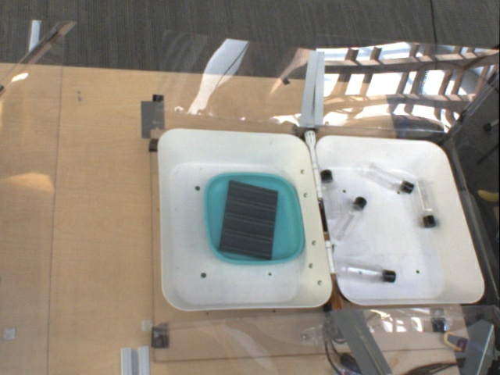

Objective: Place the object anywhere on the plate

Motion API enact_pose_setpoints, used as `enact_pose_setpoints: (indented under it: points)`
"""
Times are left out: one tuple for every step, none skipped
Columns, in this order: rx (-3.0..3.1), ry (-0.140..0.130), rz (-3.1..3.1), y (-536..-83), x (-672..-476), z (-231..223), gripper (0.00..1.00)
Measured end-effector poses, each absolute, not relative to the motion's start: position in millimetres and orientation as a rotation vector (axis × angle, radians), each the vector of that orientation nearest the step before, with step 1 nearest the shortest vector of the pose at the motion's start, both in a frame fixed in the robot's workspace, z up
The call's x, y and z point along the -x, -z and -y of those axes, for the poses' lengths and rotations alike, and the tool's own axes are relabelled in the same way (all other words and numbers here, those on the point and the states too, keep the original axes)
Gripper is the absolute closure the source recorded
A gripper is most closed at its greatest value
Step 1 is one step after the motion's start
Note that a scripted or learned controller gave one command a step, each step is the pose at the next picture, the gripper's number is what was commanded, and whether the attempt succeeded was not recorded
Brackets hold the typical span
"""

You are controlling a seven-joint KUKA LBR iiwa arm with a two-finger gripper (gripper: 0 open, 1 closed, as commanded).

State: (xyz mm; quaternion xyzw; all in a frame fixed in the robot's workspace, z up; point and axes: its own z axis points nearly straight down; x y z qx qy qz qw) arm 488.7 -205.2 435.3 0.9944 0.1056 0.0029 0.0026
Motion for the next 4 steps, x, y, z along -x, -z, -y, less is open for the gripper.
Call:
enact_pose_setpoints:
  points:
    - [-3.119, -0.009, -0.332, -435.3, -488.7, 205.1, 0.00]
    - [-3.119, -0.009, -0.332, -435.5, -488.6, 205.1, 0.00]
    - [-3.119, -0.009, -0.332, -435.6, -488.6, 205.1, 0.00]
    - [-3.119, -0.009, -0.332, -435.6, -488.6, 205.1, 0.00]
